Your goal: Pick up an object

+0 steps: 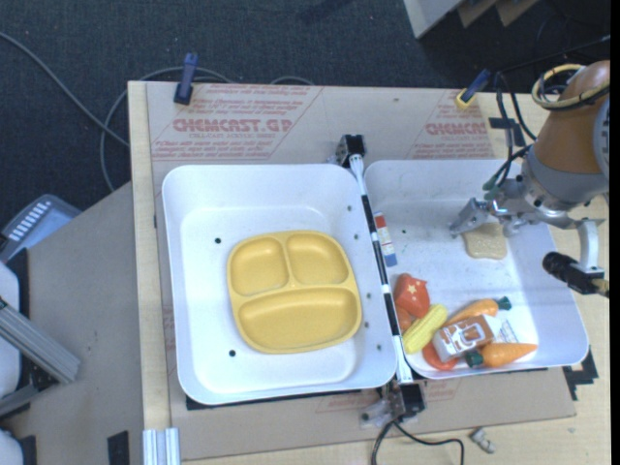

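Landmark: the right bin (387,177). Nearest the camera, at its front edge, sits a cluster of toy food: a carrot (506,354), a small ketchup-style pack (463,337), a yellow banana-like piece (424,327) and a red tomato-like piece (412,294), all touching or overlapping. Further back in the right bin, well apart from the cluster, lies a tan bread-like piece (486,246), alone on the white floor. The gripper (481,213) hangs just behind that piece, near the bin's far half, arm reaching in from the right side. Can't tell whether the jaws are open or closed; nothing visibly between them. Left of the right bin, the other bin holds a yellow divided plate (293,291).

Judgement: pick not yet done; the likely target is the bread-like piece, being isolated and closest to the tool. To do it well: centre over the piece, come straight down, close across its narrower span, lift slowly. It looks flat, so a shallow descent risks closing on air.
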`<act>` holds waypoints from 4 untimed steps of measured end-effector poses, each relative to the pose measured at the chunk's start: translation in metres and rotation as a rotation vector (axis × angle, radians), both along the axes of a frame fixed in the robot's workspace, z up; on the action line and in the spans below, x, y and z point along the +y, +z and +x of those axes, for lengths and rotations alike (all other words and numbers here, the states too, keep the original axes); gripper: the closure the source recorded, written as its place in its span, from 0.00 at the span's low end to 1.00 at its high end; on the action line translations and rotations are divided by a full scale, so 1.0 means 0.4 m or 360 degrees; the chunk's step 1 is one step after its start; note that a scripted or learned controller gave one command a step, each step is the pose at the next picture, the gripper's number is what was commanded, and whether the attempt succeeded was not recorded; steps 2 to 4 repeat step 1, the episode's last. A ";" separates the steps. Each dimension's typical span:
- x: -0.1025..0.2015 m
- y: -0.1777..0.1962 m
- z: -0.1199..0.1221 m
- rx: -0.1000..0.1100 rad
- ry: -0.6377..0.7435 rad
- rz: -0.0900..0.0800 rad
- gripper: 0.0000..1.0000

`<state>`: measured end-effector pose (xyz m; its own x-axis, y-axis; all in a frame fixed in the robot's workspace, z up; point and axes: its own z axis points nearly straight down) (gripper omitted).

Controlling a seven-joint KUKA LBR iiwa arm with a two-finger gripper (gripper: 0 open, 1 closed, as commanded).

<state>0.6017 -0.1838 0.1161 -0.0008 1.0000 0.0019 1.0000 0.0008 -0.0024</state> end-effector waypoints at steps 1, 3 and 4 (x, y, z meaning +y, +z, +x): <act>-0.064 -0.079 -0.071 -0.0001 -0.0001 -0.0002 0.00; -0.064 -0.079 -0.071 -0.0001 -0.0001 -0.0002 0.00; -0.064 -0.079 -0.071 -0.0001 -0.0001 -0.0002 0.00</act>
